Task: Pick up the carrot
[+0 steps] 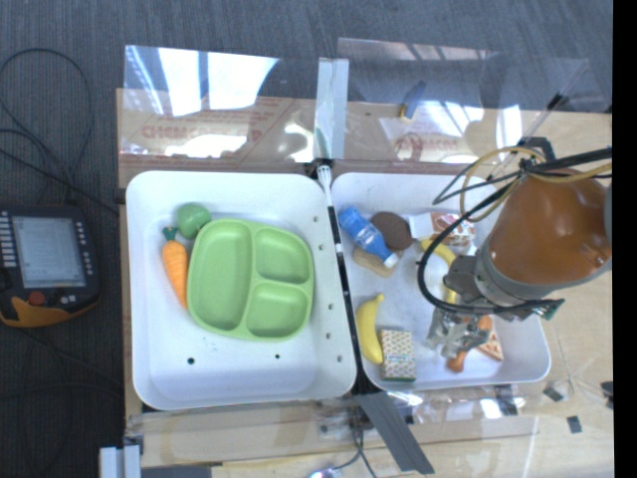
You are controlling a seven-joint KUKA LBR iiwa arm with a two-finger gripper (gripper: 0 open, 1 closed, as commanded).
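Note:
The carrot (174, 268) is orange with a green top. It lies in the left bin (159, 366), against the left edge of a green divided plate (250, 278). My gripper (450, 343) hangs low over the front right part of the right bin (523, 366), far to the right of the carrot. The orange-banded wrist (542, 232) above hides part of that bin. A pizza-slice toy (487, 347) lies right beside the gripper.
A green vegetable (192, 216) sits just behind the carrot. The right bin holds a blue bottle (359, 231), a brown item (395, 229), a banana (369, 329), a checkered box (398, 354) and a yellow item (442, 251). Cables loop around the wrist.

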